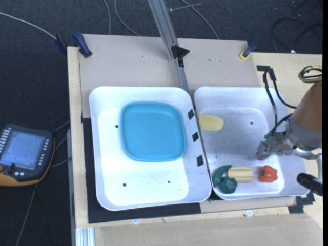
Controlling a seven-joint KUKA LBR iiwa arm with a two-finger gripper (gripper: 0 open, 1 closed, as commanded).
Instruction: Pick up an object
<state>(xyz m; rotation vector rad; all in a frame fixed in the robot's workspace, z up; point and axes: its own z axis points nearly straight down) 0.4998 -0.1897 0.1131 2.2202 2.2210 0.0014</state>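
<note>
— What takes up the most room on the bench (128, 60)?

— The two white bins. The left bin (102, 152) holds a big blue square plate (154, 131), lying flat near its middle. The right bin (241, 99) sits just beside it, and the arm (310, 114) reaches over its right rim.

— And the gripper?

— The gripper (265, 151) hangs low over the right side of the right bin. Nothing sits between its fingers that I can see, and how far apart they are I cannot tell from this slant.

— What could it pick up?

— Along the near edge of the right bin lie a green toy (224, 178), a tan cylinder (241, 174) touching it, and a red pepper (267, 173) just below the gripper. A yellow piece (210, 122) lies apart, near the bin's left wall.
</note>
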